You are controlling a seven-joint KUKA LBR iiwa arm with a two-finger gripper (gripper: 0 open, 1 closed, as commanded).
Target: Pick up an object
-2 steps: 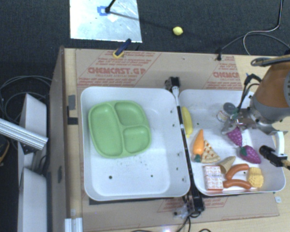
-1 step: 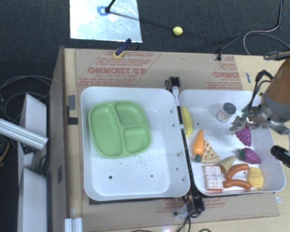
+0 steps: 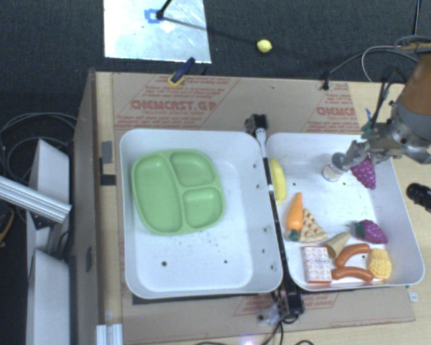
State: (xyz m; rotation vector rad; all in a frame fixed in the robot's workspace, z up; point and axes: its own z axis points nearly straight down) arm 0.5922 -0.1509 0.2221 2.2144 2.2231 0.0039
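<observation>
Open floor mid right bin (image 3: 399, 192); toy food (image 3: 337, 254) crowding its near end.

arm (image 3: 425, 99) cut off at right edge

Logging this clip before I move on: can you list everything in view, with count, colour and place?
Bins: 2, white, side by side on the bench.
Divided plate: 1, green, left bin.
Banana: 1, yellow, right bin, along its left wall.
Carrot: 1, orange, right bin.
Pizza slice: 1, tan, beside the carrot.
Grape bunches: 2, purple; one lying in the right bin, one at the gripper.
Sausages: 2, red-orange, right bin's near side.
Corn: 1, yellow, right of the sausages.
Wafer block: 1, pink-white, near edge.
Small ball: 1, yellow, beyond the bench.
Arm: 1, grey with orange band, from the right.
Gripper: 1, over the right bin.
</observation>
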